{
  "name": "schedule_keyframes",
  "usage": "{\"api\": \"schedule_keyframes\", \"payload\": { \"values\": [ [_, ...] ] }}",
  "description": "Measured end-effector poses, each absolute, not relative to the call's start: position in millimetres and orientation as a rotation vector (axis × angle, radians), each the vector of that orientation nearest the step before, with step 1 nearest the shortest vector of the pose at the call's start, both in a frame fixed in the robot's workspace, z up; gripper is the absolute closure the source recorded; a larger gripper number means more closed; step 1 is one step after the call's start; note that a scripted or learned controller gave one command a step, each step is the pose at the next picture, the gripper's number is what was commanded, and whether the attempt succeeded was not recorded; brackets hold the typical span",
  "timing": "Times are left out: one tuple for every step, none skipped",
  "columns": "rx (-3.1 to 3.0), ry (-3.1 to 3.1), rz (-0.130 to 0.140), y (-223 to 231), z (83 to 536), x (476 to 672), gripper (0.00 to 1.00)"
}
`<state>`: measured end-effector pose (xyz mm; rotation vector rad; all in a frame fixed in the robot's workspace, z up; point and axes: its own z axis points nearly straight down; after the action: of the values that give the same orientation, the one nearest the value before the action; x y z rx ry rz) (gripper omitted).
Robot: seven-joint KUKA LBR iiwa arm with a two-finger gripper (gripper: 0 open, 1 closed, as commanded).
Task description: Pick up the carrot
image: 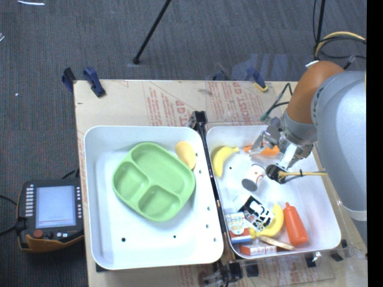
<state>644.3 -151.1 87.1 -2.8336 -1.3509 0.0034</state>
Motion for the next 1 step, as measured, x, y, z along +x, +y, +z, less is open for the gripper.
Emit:
{"api": "schedule_keyframes", "payload": {
  "values": [
    [-2.828,-1.36,0.008,-149.4,96.9,644.6,1.0]
  ]
}}
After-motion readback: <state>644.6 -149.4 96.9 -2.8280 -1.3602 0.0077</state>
